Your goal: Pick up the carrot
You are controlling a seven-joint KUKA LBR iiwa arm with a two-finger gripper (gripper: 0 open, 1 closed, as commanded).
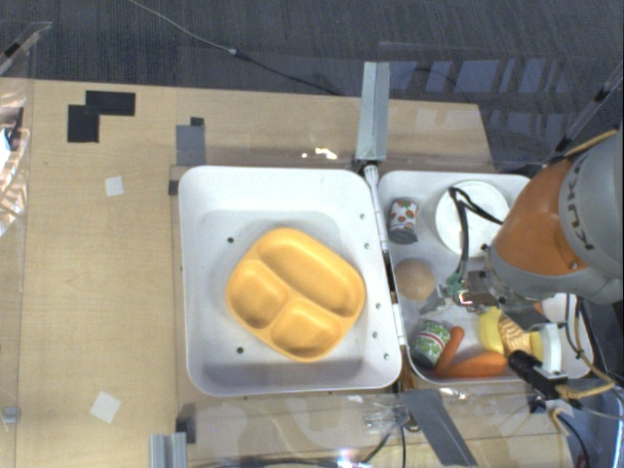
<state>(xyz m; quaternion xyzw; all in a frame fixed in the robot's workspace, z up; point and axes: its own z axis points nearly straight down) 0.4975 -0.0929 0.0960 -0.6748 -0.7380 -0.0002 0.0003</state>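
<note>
The left bin holds a yellow divided plate, while in the right bin, lower right of frame, the arm's gripper hovers above the carrot, its grip unreadable, so the approach seemingly needs a descent.

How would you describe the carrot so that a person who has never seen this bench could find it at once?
Look at the right bin of the two white ones, the one the arm hangs over. Along its near edge lies the carrot, an orange, tapered stick on its side. A small can touches its left end, and a yellow item sits just behind it; neither is long and orange.
</note>
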